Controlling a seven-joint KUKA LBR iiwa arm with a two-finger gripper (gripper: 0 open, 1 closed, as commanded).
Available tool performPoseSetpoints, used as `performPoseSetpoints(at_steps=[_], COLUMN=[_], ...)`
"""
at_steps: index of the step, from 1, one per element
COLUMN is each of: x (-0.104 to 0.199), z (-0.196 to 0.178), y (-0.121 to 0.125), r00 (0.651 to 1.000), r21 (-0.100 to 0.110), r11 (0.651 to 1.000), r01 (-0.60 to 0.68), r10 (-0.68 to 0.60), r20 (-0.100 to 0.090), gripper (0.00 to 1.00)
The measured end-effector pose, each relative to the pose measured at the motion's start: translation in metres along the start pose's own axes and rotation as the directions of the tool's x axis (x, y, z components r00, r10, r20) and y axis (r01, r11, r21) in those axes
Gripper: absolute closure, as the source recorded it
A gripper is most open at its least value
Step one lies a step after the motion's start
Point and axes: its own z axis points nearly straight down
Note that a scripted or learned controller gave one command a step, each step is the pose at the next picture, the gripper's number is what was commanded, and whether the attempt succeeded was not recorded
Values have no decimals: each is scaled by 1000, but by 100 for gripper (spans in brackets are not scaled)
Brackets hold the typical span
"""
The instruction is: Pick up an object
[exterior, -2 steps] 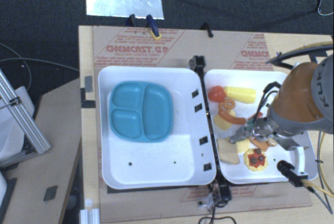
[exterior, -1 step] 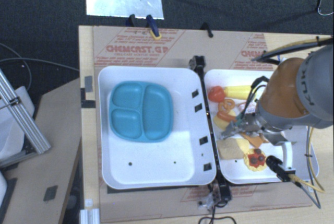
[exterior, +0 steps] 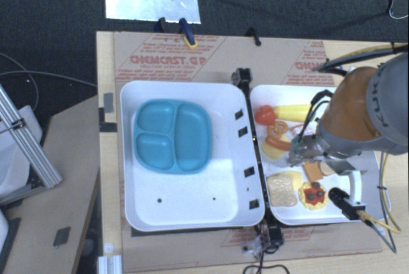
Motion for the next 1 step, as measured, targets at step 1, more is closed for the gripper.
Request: performPoseSetpoints(at_steps=[1], x=[68], z=[-89], y=[55], r00=[1000], r21=[10], r11=[1000], r01=[12], r10=[-12], r20=[-12], gripper=[100])
